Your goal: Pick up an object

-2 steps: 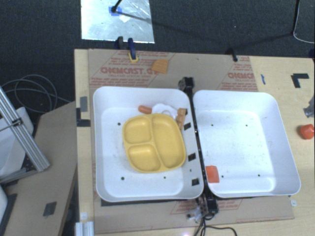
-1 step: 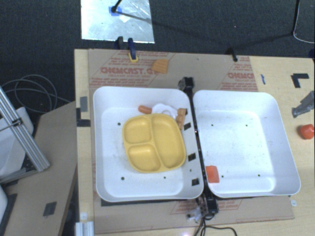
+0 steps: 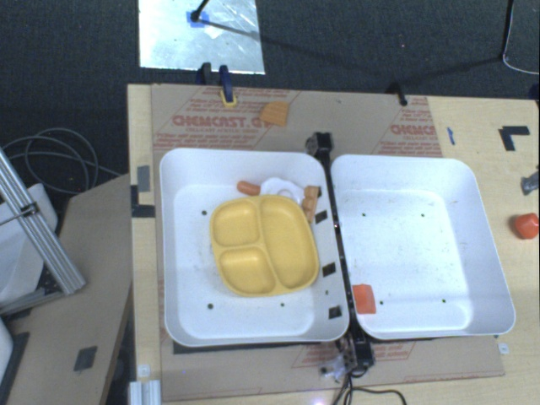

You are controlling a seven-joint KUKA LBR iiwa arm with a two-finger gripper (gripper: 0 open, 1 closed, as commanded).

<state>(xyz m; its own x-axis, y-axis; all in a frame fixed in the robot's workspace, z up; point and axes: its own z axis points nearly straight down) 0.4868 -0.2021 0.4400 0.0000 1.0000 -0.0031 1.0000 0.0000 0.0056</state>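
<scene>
Nearest the camera, an orange block (image 3: 364, 298) sits in the right bin's (image 3: 485, 251) near-left corner, beside the divider. Left of it, a yellow tray (image 3: 263, 245). Gripper state: cannot tell. Approach step, probably; next move: descend over the block.

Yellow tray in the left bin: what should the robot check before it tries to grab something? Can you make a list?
1. Yellow tray lies flat in the left bin, top side up: ok.
2. Small orange piece lies apart from the tray, free to pick: ok.
3. White piece and tan piece touch the tray's rim, crowded: not ok.
4. Orange block sits in the right bin, tight against its left wall: not ok for an easy grab.
5. Another orange thing lies on the bench, outside the bins: not ok.
6. Tool ready above a bin: cannot tell.
</scene>
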